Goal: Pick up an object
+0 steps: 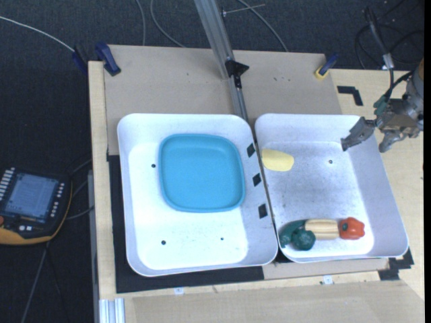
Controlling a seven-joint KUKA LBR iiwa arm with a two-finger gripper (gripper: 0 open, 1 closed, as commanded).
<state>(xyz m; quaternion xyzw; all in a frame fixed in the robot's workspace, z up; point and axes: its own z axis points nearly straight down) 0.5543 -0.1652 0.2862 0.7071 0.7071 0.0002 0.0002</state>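
Observation:
The right bin (377, 180) holds a yellow lemon-like piece (277, 160) by its left wall. Along its front wall lie a green item (297, 237), a tan roll (322, 229) and a red item (351, 228) in a row, touching one another. My gripper (371, 140) hovers over the bin's far right corner, open, with nothing between its fingers. It is well apart from all the objects.
The left bin (138, 200) holds a blue square plate (202, 172). A metal rail (215, 32) runs from the back down between the bins. Clamps sit at the board's far corners. A handheld pendant (30, 204) lies off the bench at the left.

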